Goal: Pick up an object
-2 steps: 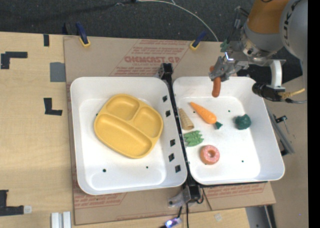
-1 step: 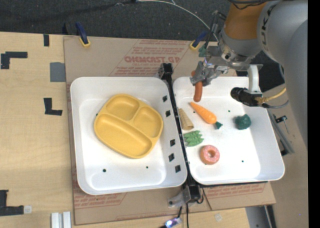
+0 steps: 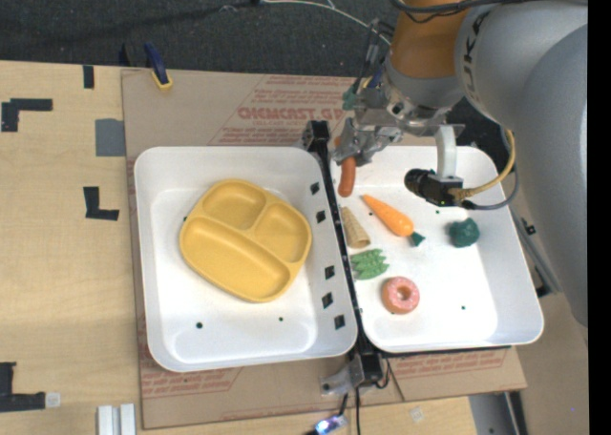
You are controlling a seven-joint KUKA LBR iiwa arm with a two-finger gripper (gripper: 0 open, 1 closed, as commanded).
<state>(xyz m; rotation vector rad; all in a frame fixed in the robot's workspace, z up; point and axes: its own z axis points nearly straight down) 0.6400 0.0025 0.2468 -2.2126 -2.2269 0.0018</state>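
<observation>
My gripper (image 3: 349, 155) hangs over the far left corner of the right bin (image 3: 523, 271), close to the divider between the bins. A small red-orange sausage (image 3: 347, 177) stands upright directly under it, its top end caught between the fingers. Other toys lie in the same bin: an orange carrot (image 3: 389, 216), a beige cone (image 3: 355, 227), a green leafy piece (image 3: 368, 262), a pink donut (image 3: 400, 295) and a teal lump (image 3: 464, 232).
A yellow divided plate (image 3: 246, 238) lies in the left bin (image 3: 151, 233). A black part with a cable (image 3: 431, 185) hangs over the right bin's far side. The big grey arm covers the upper right.
</observation>
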